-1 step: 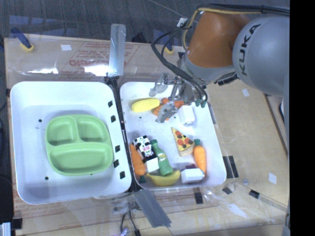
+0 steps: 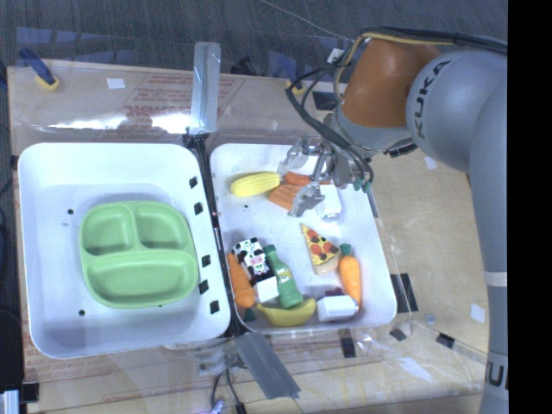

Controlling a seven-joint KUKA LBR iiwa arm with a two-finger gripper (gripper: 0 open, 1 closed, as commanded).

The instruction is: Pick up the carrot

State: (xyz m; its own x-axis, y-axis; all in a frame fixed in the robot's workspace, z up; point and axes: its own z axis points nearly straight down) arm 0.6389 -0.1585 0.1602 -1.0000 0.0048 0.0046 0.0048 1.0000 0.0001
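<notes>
Camera view gives us a bench covered in brown cardboard under clear plastic sheeting, with dark grey carpet beyond its far edge. Two shallow white bins sit side by side on it. The left bin holds a green divided plate, lying flat near its middle. A strip of silver tape runs up from the seam between the bins, and we see small black tape marks along that seam and at the near right corner.

The right bin is crowded with toy food. The carrot lies near the right wall, pointing toward us, its green top just beside a pizza slice. A second orange carrot-like piece lies along the left wall. Between them we find a cow-patterned block, a green bottle, a banana against the near wall and a white block. A yellow corn cob lies at the far end.

The arm reaches in from the right, and its gripper hangs over the far part of the right bin, above some orange pieces, well apart from the carrot. We cannot tell whether its two prongs are spread or closed.
</notes>
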